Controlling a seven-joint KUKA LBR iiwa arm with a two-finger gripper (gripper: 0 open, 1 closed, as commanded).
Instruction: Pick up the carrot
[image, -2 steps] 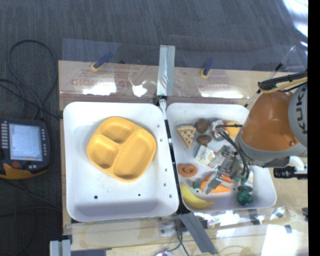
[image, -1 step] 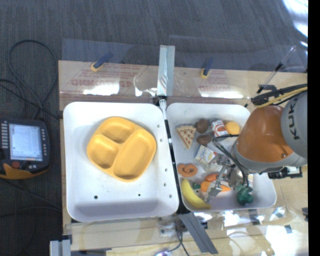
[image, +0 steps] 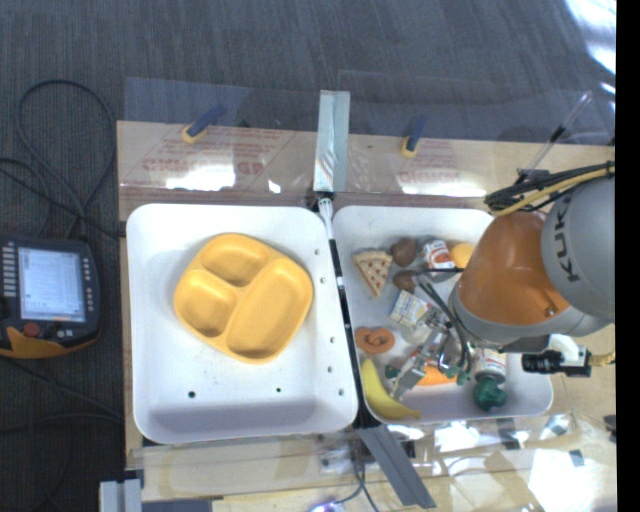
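Two bins on my desk: the left bin has a yellow divided plate, the right bin is cluttered. My gripper sits low over the carrot, just beside the banana. Can't tell from here if the fingers are open or closed.

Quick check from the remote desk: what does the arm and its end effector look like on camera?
The arm is grey with black KUKA lettering and a broad orange band above the wrist. Yellow and black cables run along its top. The end effector is slim, metallic grey, with dark wiring.
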